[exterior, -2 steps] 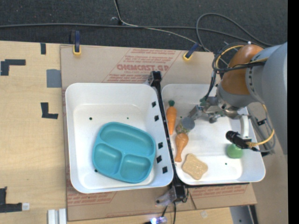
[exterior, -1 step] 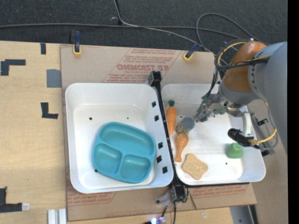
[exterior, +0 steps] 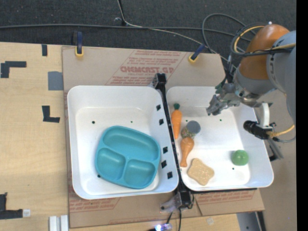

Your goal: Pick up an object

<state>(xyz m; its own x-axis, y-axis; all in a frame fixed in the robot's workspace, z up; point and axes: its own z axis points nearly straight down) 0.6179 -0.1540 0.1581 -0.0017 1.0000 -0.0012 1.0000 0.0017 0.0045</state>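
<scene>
The arm (exterior: 267, 52) reaches in from the right, and its gripper (exterior: 217, 105) hangs over the upper part of the right bin (exterior: 255, 177); whether the jaws are open or closed cannot be told, and nothing shows between them. Along that bin's left side lie a carrot (exterior: 176, 121), a grey round piece (exterior: 193, 127), a second orange vegetable (exterior: 186, 149) and a slice of bread (exterior: 200, 172), with a green ball (exterior: 239, 157) well apart near the right wall. The left bin (exterior: 84, 105) holds a blue divided plate (exterior: 127, 157).
</scene>
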